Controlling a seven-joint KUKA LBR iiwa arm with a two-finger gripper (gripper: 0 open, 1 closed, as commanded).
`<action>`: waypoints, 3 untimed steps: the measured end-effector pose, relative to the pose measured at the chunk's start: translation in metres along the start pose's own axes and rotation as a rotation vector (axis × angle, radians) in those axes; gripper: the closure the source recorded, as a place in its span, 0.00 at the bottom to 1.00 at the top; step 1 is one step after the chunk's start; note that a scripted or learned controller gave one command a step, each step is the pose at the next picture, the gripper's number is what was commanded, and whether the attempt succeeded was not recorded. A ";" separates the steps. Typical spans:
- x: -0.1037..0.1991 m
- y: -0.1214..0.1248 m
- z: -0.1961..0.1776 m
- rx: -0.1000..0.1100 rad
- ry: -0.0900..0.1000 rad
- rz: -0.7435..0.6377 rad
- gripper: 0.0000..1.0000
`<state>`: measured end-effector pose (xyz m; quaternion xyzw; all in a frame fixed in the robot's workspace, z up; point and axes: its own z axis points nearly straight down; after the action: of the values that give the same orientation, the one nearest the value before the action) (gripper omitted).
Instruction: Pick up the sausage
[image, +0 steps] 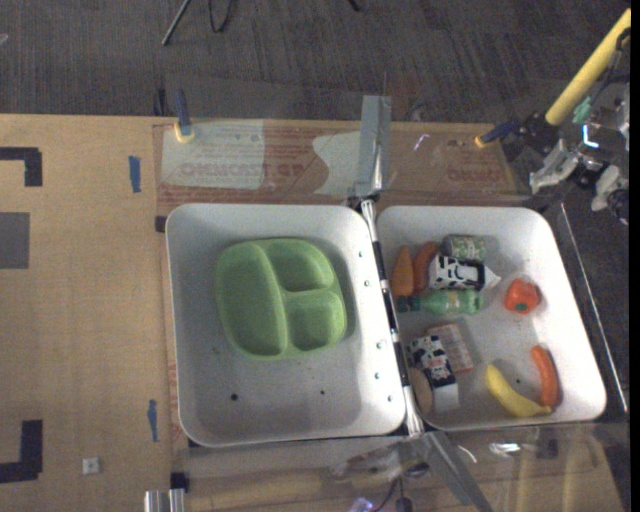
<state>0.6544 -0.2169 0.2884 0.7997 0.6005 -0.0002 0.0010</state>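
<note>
Can't tell if the jaws are open or shut, and could easily grab the banana (515, 393) by mistake, with the sausage (545, 375) lying well below the jaws, touching that banana, close to the right bin's (500, 340) wall.

Faint reddish lettering ran across the clear plastic sheet (225, 158) taped along the bench's far edge — mirrored and too washed-out to make out. A similar reddish strip of print (470, 175) sat beyond the right bin's far edge — equally unreadable. Nothing on the cartons could be read.
</note>
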 end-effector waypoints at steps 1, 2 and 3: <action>0.038 0.003 -0.070 0.001 0.000 0.067 0.00; 0.022 0.006 0.126 0.004 0.001 0.006 0.00; 0.003 0.002 0.005 0.001 0.001 0.016 0.00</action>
<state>0.6568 -0.2144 0.2833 0.8043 0.5942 -0.0002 0.0005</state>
